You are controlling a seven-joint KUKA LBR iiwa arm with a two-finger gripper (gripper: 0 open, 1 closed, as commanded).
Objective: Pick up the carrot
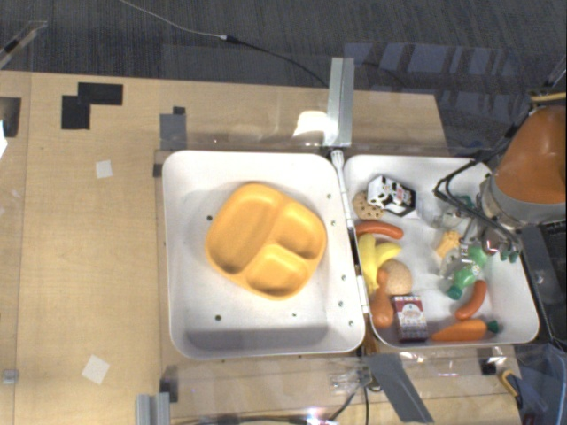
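Currently the carrot (pixel 459 331) lies along the front wall of the right bin (pixel 530 319), beside a red box (pixel 408 316). The gripper (pixel 467 257) hangs over a green toy (pixel 463 277); it should shift forward and straddle the carrot's middle. Clutter hides its tip, so its grip state cannot be told
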